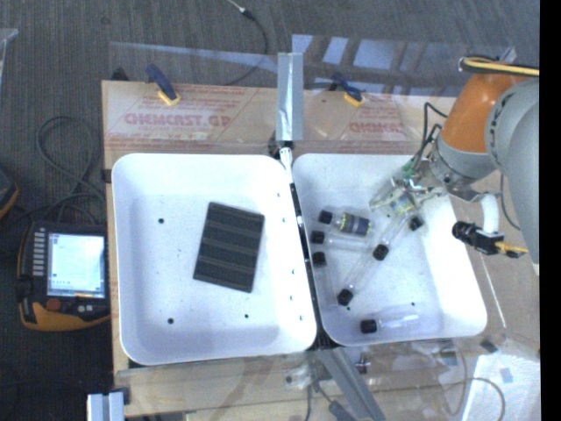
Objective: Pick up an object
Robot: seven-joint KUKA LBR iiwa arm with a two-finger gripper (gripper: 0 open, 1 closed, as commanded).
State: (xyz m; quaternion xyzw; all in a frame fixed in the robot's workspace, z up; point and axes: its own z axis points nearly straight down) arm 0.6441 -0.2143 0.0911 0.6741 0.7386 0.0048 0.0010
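Bench with two white bins side by side: nearest in the right bin (pixel 456 310), a clear vial with black cap (pixel 390 323) lies by the front wall, with more vials (pixel 364 266) crossing mid-bin and a dark-labelled one (pixel 349 224) behind. Left bin (pixel 131 235) holds a black ribbed block (pixel 230 246), lying flat near centre. Further back, the gripper (pixel 405 193) sits over the right bin's rear, above the top of a tilted vial; can't tell finger state, nothing visibly held.

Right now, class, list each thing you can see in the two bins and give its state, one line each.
Black ribbed pad: flat in the left bin.
Clear vials: black-capped, on their sides in the right bin.
Gripper: low over the right bin's far side, above a vial.
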